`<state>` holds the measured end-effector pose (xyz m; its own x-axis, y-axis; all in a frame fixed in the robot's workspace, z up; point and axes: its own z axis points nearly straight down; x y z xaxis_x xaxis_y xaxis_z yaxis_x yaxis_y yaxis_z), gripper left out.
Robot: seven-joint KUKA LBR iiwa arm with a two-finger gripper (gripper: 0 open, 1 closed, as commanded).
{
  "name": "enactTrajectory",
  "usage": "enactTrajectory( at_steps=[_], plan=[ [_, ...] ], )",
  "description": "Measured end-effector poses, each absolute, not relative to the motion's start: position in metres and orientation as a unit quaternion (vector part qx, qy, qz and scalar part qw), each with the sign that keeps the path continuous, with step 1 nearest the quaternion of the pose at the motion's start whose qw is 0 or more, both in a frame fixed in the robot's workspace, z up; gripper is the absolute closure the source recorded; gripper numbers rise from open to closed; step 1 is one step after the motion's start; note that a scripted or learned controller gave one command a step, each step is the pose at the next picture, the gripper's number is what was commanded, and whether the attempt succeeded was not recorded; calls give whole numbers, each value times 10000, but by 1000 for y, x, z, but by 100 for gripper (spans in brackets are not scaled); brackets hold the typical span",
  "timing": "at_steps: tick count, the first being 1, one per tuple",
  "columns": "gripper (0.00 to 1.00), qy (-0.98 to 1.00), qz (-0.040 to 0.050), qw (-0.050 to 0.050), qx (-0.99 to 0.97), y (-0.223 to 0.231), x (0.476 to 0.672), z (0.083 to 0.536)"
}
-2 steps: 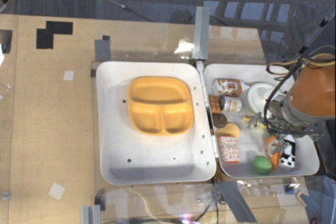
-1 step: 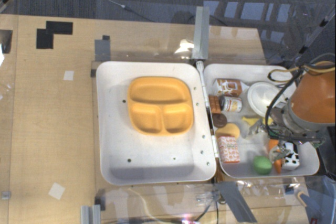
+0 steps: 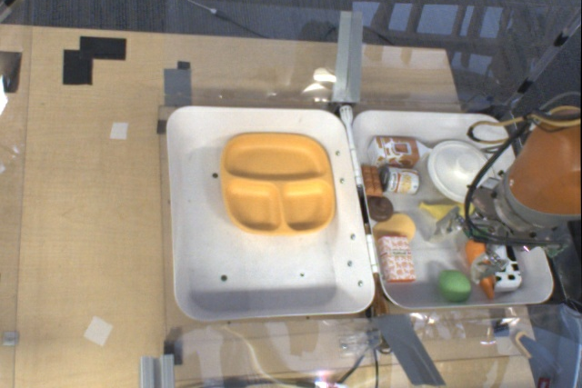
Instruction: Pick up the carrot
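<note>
Reaching in from the right: the grey arm with its orange band (image 3: pixel 548 173) hangs over the right bin's near right part; cables run around the wrist
Gripper: the gripper (image 3: pixel 488 273) points down into the right bin, low at its near right corner; the view does not let me tell how it is set, nor whether anything is in its grasp
Carrot: the carrot (image 3: pixel 476 252) is a small orange piece right under the wrist, in the near right part of the right bin; another orange bit (image 3: pixel 488 288) lies just nearer, beside the gripper; whether the two are one thing I cannot tell
Left bin: the left bin (image 3: pixel 195 223) is white and shallow; it holds a yellow divided tray (image 3: pixel 277 182), one long compartment on the far side, two smaller ones on the near side; nothing lies in the tray's compartments
Right bin: the right bin (image 3: pixel 414 293) touches the left bin along a shared edge; it is crowded
Right bin, far side: a brown packet (image 3: pixel 397 148); a white bowl (image 3: pixel 456 168) just right of it; a small can (image 3: pixel 400 181) on its side, near the packet
Right bin, middle: a dark round thing (image 3: pixel 381 207); a yellow piece (image 3: pixel 438 212)
Right bin, near side: a red and white carton (image 3: pixel 396 259); a green ball (image 3: pixel 456 285) to its right; a black and white item (image 3: pixel 509 277) by the gripper
</note>
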<state>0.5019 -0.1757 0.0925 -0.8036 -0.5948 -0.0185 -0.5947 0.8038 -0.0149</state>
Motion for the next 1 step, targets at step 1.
enactTrajectory(
  at_steps=[1],
  plan=[
    [100,9491,-76,199,-3143,-174,508,107]
  ],
)
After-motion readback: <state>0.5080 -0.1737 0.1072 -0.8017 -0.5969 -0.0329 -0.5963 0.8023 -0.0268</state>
